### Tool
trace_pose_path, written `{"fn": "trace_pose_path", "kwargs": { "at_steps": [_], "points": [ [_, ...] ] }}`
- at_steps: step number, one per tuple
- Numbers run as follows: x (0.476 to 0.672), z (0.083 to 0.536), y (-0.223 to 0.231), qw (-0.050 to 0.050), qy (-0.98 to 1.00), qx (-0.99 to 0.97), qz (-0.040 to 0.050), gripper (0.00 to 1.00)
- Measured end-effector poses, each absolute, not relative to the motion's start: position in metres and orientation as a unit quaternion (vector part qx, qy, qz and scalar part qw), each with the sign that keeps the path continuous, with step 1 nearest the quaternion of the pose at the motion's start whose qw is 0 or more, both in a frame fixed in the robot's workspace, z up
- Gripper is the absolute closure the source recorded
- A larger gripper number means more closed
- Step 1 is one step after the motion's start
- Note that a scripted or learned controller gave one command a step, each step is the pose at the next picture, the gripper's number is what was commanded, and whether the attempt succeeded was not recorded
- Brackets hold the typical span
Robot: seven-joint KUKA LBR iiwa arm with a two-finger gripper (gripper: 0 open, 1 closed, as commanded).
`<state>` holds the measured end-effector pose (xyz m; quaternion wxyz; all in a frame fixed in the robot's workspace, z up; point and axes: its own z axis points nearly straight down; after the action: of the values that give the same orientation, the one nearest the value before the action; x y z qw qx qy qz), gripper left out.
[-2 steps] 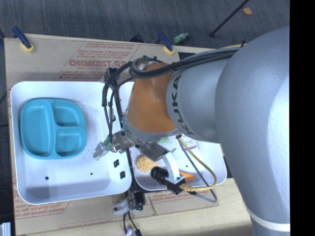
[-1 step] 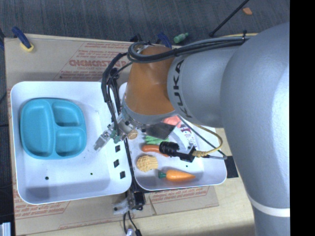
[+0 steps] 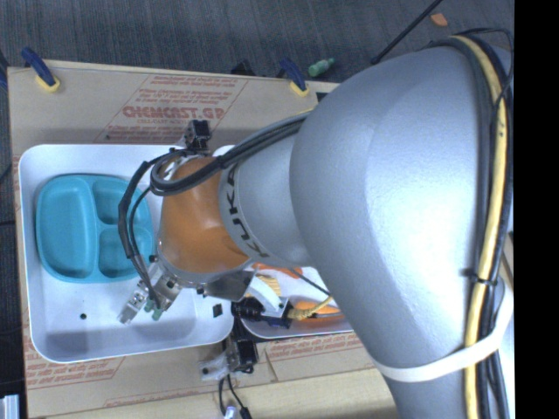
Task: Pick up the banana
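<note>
From here I can't tell how the jaws (image 3: 140,304) stand beside the blue tray (image 3: 83,225), and I can't spot the banana, which I'd judge light, soft, easily bruised, best pinched across its middle.

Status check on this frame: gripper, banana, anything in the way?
Gripper low in the left bin, nothing seen between its fingers. Banana not identifiable; orange-yellow items peek out under the arm. Blue divided tray sits beside the gripper.
</note>
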<state>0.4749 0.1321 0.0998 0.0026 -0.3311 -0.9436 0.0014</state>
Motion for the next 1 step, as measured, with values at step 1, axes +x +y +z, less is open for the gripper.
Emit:
{"fn": "trace_pose_path", "kwargs": {
  "at_steps": [1],
  "points": [
    [0.4757,0.1099,0.1317,0.003,-0.944,-0.330,0.0016,1.00]
  ]
}}
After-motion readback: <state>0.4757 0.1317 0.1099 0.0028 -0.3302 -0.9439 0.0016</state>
